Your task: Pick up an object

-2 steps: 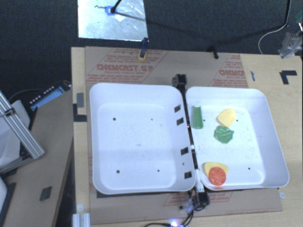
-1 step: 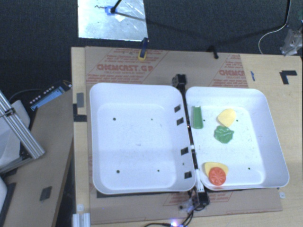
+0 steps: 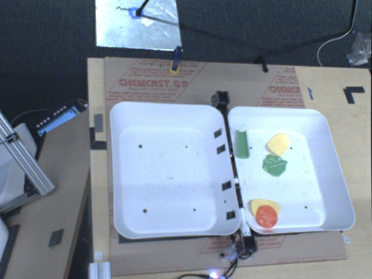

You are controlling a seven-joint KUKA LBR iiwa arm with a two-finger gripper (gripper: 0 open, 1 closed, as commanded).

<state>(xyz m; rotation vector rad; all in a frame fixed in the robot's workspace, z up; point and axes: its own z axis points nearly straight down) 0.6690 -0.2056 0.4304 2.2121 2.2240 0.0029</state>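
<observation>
You have two shallow white plastic bins side by side: the left bin [image 3: 168, 170] and the right bin [image 3: 325, 173], whose floor holds a leafy green piece [image 3: 274, 165], a yellow wedge [image 3: 278, 144], a round red slice [image 3: 267, 215] and a green stick [image 3: 242, 144].

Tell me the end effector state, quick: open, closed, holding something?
End effector: cannot be told from this camera view. The green stick, yellow piece, green lump and red-and-yellow piece all lie in the right bin.
</observation>
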